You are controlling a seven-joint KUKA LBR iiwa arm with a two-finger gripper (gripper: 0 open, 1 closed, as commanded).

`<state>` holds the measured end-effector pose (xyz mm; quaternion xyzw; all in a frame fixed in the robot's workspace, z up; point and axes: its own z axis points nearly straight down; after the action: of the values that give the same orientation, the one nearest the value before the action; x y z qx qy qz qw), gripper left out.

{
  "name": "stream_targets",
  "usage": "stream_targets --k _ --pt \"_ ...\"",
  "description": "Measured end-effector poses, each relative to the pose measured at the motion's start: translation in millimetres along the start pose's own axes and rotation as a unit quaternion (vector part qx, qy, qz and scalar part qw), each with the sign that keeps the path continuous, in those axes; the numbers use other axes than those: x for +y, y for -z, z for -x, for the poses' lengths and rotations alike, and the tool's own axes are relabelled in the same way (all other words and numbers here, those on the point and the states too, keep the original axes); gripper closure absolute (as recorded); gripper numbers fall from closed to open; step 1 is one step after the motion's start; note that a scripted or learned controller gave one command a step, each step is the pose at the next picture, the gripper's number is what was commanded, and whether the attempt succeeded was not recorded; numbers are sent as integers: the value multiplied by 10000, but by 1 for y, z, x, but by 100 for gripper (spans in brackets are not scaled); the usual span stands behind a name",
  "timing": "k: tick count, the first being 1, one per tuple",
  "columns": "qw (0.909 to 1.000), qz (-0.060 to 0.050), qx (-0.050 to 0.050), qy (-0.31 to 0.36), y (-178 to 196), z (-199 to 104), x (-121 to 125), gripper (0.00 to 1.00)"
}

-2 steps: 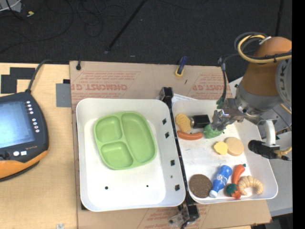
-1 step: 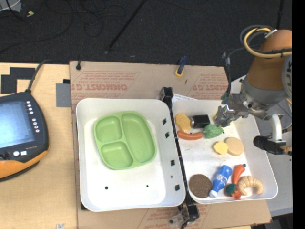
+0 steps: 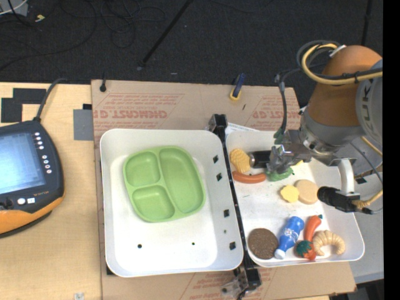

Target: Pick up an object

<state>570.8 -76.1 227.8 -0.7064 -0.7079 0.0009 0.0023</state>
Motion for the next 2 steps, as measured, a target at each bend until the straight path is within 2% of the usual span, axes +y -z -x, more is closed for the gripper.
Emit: stream_targets --k 1,2 --pt "10000 -11 2 2 -10 -42 -26 100" --pt "10000 -4 2 9 3 -89 -45 100"
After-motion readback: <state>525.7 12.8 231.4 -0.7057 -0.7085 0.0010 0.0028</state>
